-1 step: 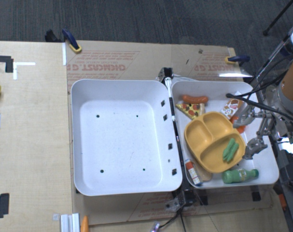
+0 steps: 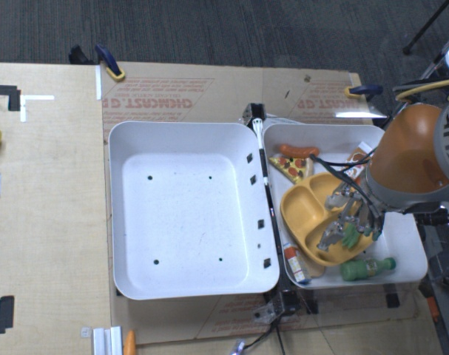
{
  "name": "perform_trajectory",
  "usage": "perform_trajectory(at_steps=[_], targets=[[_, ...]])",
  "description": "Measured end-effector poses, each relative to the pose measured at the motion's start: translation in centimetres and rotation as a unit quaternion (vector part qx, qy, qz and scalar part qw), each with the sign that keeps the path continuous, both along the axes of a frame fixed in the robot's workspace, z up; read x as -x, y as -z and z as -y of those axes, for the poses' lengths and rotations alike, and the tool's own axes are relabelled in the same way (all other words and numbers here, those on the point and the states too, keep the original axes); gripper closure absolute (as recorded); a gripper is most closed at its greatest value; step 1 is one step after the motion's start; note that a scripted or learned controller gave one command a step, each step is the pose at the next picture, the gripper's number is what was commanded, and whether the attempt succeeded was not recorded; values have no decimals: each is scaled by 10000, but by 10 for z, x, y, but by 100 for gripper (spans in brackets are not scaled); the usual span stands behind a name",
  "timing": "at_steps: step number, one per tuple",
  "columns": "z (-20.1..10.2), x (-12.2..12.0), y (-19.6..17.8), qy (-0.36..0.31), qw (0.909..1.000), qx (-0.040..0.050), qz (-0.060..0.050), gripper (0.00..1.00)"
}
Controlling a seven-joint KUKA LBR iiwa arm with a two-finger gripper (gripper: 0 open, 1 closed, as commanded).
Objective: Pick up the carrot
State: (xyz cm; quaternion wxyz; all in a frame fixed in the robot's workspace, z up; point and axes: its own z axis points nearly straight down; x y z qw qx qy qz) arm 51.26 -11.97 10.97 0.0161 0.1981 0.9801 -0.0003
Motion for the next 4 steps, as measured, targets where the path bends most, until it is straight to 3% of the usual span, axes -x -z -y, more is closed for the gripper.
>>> perform_trajectory(at_steps=[1,2,3,4], targets=[[-5,-20,14,1748,9845,-61,-122,0],[0,-25,0,1739,9848,-7,-28,100],[-66,-27,-97,2428,9700,-64,-122,100],[-120,-46,-100,3168,9484,-69,-135,100]])
